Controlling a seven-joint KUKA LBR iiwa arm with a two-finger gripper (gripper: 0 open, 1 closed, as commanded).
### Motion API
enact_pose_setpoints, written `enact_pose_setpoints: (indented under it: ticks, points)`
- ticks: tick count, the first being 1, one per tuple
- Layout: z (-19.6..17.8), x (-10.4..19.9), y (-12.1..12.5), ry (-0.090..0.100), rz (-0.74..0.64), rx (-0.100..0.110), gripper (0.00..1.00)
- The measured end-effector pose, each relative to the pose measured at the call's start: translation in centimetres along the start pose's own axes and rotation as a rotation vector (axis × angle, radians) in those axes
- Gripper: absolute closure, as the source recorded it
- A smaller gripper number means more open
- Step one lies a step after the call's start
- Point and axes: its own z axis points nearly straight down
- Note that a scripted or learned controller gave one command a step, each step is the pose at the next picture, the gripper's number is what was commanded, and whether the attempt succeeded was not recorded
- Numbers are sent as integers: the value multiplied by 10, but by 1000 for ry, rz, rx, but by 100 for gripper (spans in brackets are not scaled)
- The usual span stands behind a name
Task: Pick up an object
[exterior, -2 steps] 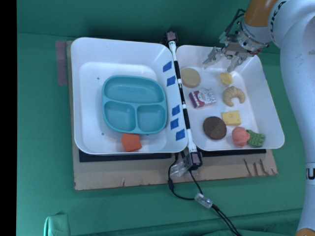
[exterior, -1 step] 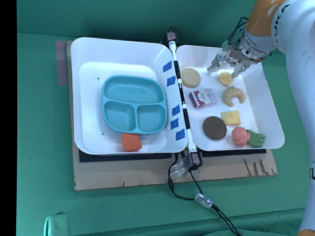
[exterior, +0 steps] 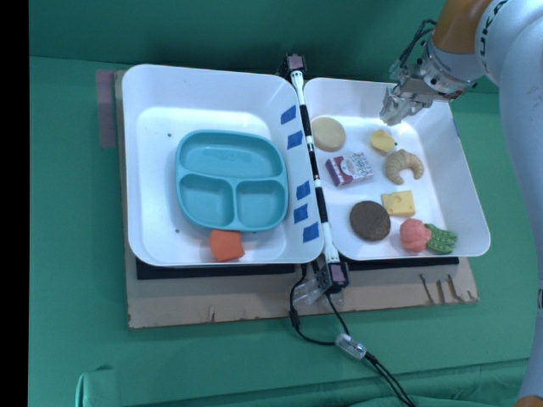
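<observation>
Gripper (exterior: pixel 397 113): over right bin (exterior: pixel 465 181) far side, finger state cannot tell | nearest target: yellow wedge piece (exterior: pixel 383 141), just below-left of gripper, beside croissant (exterior: pixel 405 166)

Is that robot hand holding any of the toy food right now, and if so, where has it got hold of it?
Nothing is held. The hand hovers over the right bin, just above a small yellow piece, with nothing between its fingers.
</observation>
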Motion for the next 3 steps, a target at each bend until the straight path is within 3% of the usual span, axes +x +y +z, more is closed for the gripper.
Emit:
enact_pose_setpoints:
  ticks: [1, 2, 3]
  points:
    - [0, 0, 0, 0, 0, 1, 0]
    - [17, -36, -73, 4, -5, 11, 0]
    - [0, -41, -70, -5, 2, -4, 100]
